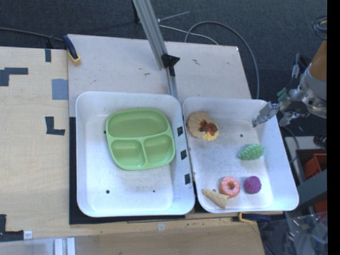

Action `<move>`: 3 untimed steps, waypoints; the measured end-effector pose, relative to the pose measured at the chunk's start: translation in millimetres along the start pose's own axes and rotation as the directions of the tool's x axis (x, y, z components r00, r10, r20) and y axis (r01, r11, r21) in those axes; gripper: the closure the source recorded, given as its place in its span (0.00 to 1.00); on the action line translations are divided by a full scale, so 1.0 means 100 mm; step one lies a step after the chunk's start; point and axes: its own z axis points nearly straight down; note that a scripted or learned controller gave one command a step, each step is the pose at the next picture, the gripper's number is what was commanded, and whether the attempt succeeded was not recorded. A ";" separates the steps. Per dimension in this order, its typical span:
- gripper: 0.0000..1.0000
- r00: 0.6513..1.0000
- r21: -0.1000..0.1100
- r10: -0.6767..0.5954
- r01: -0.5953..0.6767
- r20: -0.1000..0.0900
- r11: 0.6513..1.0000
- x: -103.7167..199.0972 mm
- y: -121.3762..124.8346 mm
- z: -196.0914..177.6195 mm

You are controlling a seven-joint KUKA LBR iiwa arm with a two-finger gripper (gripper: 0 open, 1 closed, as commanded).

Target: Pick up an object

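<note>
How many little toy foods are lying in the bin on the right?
5. A small pizza near the bin's upper left, a green leafy piece at mid-right, and along the bottom a pink donut, a purple ball and a tan wedge. None looks hidden.

Dark grey carpet floor (pixel 255 15) ran across the top and down the right side. A pale board (pixel 133 62) lay over a light wood bench (pixel 26 158) marked with grey and black tape pieces (pixel 59 88). A metal pole (pixel 151 28) slanted in from the top edge, ending at a black bracket (pixel 170 60). Thin cables (pixel 223 31) looped over the carpet. A yellow-and-blue clamp (pixel 71 49) sat at the board's top-left corner. Black matting (pixel 73 169) showed beneath. Lighting was even, shadows soft.
</note>
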 end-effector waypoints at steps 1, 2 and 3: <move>0.00 1.000 0.000 0.000 0.000 0.000 1.000 0.00 0.00 0.00; 0.00 1.000 0.005 -0.001 0.001 0.000 1.000 0.04 0.03 0.45; 0.00 1.000 0.007 0.000 0.000 0.000 1.000 -0.04 -0.01 1.04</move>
